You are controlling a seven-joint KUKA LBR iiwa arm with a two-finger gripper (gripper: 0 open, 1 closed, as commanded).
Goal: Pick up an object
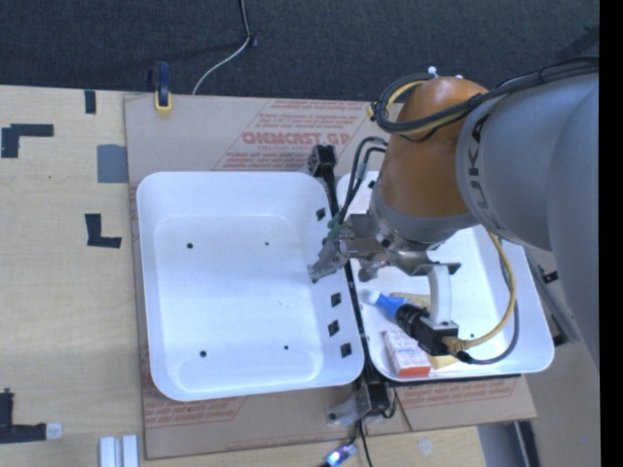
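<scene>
a small rectangular carton [406,354] with a red end lies in the near corner of the glossy white right bin [526,358], its long axis running far-left to near-right, while the grey arm [526,154] bends over the bins' shared edge, its gripper's [328,259] grasp impossible to tell.

A pale wooden bench [58,290] bears a printed cardboard sheet [282,134] under two white bins [161,290].

Grey arm [545,154] reaching in from the right, orange band [428,144] above the wrist, bent downward, gripper [326,261] low over the shared edge of the two bins, finger state unclear
</scene>
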